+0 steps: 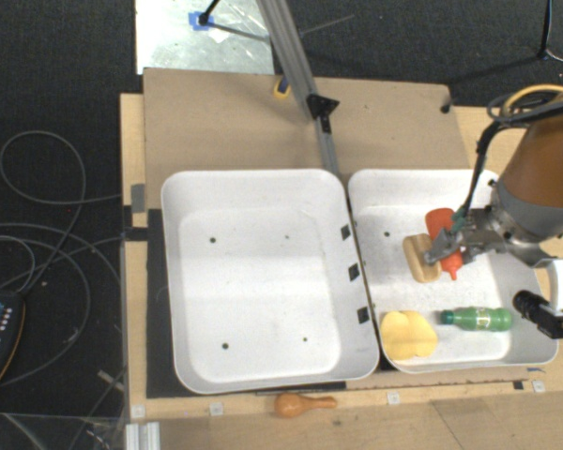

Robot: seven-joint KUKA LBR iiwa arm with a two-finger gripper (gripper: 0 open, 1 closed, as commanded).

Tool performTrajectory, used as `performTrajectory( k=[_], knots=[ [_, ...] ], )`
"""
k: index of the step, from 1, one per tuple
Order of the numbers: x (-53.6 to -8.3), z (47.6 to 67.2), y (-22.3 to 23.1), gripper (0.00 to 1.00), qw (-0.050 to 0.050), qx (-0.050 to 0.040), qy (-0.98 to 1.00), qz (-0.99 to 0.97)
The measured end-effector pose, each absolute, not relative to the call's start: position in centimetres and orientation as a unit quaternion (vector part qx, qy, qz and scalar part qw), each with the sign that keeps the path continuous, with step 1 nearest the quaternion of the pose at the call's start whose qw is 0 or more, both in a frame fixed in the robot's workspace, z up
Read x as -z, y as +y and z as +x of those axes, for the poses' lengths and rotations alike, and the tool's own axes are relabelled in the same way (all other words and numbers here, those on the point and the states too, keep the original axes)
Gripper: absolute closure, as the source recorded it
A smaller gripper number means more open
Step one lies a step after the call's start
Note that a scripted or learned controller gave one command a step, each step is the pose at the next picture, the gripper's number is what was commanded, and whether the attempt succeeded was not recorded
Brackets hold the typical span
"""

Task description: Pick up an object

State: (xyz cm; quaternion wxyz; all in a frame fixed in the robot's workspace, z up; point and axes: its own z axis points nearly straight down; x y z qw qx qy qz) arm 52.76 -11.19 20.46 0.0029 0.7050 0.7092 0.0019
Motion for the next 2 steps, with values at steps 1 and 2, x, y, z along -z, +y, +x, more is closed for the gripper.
performTrajectory(
  k=[1,2],
  knots=[
    [-21.7,53.6,-6.6,1.0,0.001,-0.0015,0.711,0.704],
    [-21.0,55.1,-1.8,1.0,0.0,-0.0013,0.711,0.703]
  ],
)
